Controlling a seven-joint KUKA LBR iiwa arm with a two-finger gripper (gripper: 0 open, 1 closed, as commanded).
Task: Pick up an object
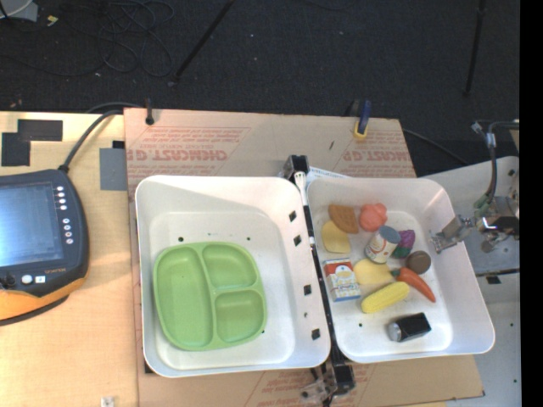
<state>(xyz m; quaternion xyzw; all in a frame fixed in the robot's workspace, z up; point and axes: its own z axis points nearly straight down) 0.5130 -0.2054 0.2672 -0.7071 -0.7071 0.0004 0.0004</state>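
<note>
From above, a bench topped with brown printed cardboard [254, 147] bears two shallow white bins side by side, their inner rims touching. The left bin [170, 197] holds a green divided plate [209, 295] with three compartments, lying flat toward the bin's left half. The right bin [462, 312] holds a cluster of toy foods and small items: a brown bread-like piece [344, 218] beside a pink round piece [372, 217], a pale yellow wedge [335, 239], a small jar [379, 246], a purple piece [406, 241], a red and white box [342, 279], a yellow corn cob [384, 297], a carrot [419, 284] and a black cylinder [410, 327] lying apart near the front.

At the right edge, metal parts of the arm's gripper [458, 231] hang over the right bin's rim; whether it is open or closed I cannot tell. Left of the cardboard, a teach pendant [36, 231] with a screen rests on pale wood. Beyond the bench lies dark floor with cables.
</note>
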